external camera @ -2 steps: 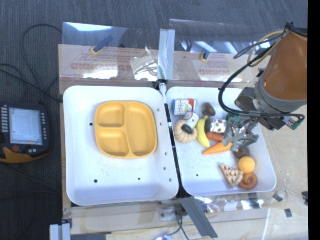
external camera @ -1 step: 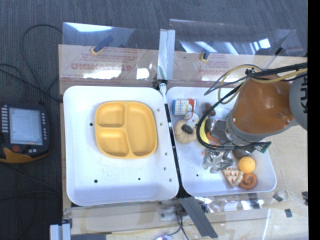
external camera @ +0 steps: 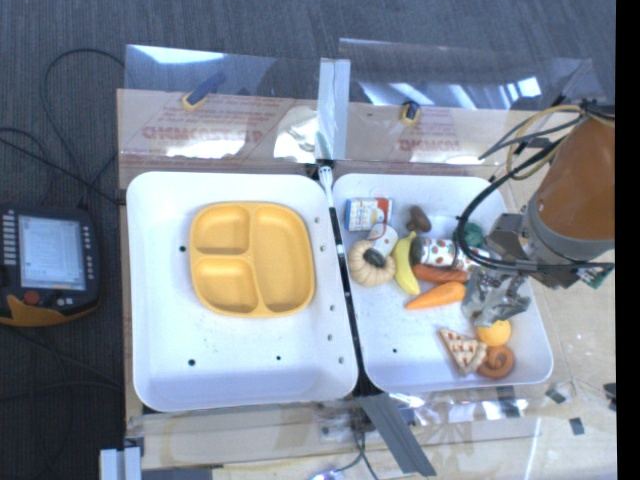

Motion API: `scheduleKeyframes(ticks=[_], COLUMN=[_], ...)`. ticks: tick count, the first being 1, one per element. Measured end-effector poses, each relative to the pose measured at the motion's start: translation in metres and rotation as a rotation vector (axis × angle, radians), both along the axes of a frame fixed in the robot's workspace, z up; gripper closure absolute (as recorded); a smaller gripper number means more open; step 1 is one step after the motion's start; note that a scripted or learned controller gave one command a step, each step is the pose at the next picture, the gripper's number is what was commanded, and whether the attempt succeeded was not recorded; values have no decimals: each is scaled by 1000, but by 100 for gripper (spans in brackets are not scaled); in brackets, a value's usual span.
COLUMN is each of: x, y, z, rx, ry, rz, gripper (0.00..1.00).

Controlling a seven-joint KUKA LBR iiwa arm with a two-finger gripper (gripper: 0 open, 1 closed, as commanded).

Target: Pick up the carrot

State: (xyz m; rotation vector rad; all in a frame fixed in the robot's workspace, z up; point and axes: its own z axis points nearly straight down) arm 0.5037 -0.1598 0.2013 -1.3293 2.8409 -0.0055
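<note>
The carrot (external camera: pixel 437 295) is an orange cone lying flat in the right bin (external camera: pixel 400 363), its tip pointing left, just below the red pepper (external camera: pixel 437 274) and right of the banana (external camera: pixel 405 265). My gripper (external camera: pixel 493 306) hangs over the right side of that bin, immediately right of the carrot's thick end and above an orange fruit (external camera: pixel 495 332). Nothing shows between the fingers.
In the right bin also lie a white can (external camera: pixel 366 212), a brown piece (external camera: pixel 419 218), a bagel-like roll (external camera: pixel 371 264), a pizza slice (external camera: pixel 460 349) and a pretzel (external camera: pixel 497 362). The left bin (external camera: pixel 160 368) holds a yellow divided tray (external camera: pixel 252 258).
</note>
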Motion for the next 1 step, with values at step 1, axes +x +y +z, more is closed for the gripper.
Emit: scheduleKeyframes(ticks=[1], x=[0], y=[2], z=[-2], rx=[3], ry=[4], rz=[2], gripper=[0])
